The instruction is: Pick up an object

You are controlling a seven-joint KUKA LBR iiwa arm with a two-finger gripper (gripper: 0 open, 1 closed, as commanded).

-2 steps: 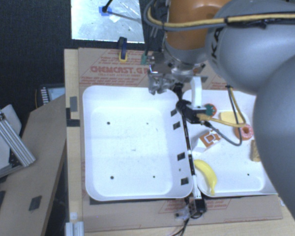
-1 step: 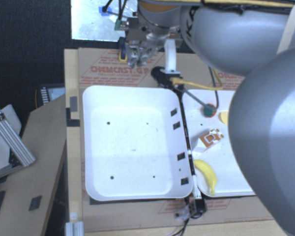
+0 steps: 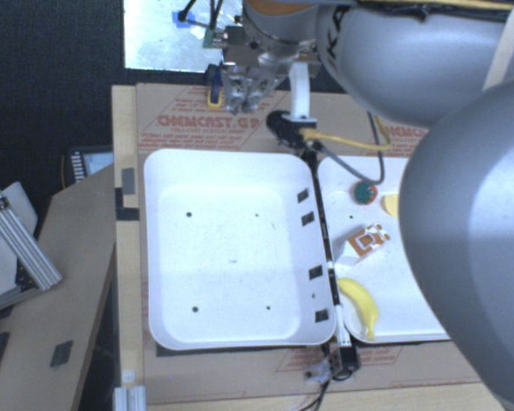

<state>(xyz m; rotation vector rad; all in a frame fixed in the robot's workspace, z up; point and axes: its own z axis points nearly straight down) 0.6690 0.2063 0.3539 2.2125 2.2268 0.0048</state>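
- Arm (image 3: 428, 101): grey bulk covers the right side of the camera view and hides much of the right bin.
- Left bin (image 3: 163, 315): sits beside the right bin (image 3: 411, 324); they meet at a dark clipped seam.
- Banana (image 3: 362, 305): right bin, near corner, just beside the seam. Likely pick candidate.
- Small orange-and-white item (image 3: 369, 241) mid-bin; green-and-orange ball (image 3: 363, 193) farther back; a yellow piece (image 3: 391, 204) just beside the arm's edge.
- Gripper (image 3: 244, 92): above the cardboard beyond the left bin, well apart from every object; cannot tell its opening.
- Risk, judged: descending here closes on nothing. Banana hugging the wall may block a finger.
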